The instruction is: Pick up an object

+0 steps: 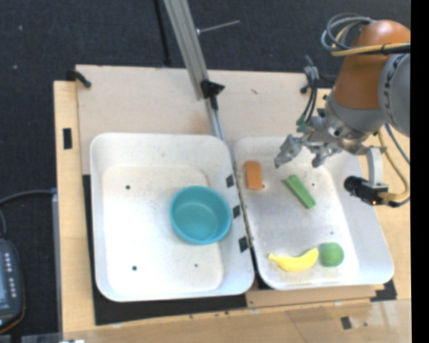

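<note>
The gripper (301, 153) is seen spread open and empty above the right bin (357, 252). A green block (299, 191) is positioned just below it.

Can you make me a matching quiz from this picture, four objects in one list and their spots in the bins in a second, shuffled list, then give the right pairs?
Things:
1. blue bowl
2. orange block
3. green stick
4. banana

Places:
A. right bin, near front edge, beside the green ball
B. left bin
C. right bin, by the divider between bins
D. right bin, just below the gripper

Pairs: 1-B, 2-C, 3-D, 4-A
</note>
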You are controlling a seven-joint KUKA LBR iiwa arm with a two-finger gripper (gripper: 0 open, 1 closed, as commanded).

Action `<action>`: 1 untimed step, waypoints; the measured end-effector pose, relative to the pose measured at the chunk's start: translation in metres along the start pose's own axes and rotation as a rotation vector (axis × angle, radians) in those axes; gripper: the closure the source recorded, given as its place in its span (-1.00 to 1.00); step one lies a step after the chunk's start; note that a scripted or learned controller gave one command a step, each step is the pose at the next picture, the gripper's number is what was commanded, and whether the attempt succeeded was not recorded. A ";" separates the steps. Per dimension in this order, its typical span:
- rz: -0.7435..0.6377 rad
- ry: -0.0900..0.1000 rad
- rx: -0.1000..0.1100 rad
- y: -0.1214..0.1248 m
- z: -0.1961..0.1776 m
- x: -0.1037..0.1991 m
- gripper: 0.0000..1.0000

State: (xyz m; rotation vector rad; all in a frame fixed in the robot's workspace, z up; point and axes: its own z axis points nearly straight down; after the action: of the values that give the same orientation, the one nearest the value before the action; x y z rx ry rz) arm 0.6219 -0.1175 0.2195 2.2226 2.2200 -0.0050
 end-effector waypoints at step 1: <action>0.003 0.001 0.001 -0.004 0.048 0.007 -1.00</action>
State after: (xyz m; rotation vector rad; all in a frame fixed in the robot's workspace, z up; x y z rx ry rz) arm 0.6178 -0.1103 0.1711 2.2266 2.2183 -0.0055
